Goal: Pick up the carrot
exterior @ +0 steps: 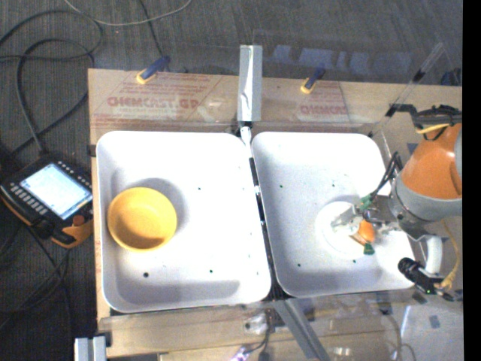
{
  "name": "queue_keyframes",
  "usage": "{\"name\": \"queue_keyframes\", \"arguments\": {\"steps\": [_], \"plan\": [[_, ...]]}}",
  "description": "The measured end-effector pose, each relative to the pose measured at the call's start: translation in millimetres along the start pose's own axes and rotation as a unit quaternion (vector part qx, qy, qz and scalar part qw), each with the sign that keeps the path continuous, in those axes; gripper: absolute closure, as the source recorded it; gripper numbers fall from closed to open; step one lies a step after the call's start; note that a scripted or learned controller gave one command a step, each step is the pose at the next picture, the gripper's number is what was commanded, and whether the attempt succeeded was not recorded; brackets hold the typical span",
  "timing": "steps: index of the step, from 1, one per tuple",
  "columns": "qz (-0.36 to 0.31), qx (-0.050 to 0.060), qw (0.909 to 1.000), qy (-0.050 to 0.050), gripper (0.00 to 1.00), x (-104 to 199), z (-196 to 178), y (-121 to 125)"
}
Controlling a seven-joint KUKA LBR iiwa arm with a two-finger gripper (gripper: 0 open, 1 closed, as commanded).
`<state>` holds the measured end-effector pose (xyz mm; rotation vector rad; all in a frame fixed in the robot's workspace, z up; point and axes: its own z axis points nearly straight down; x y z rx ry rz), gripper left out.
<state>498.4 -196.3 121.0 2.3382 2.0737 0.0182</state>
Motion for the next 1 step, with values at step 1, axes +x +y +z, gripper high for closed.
{"name": "queue_keyframes", "arguments": {"steps": [1], "plan": [[-0.047, -0.018, 0.9987, 0.001, 0.0, -14.0, 5.7, 37.8]]}}
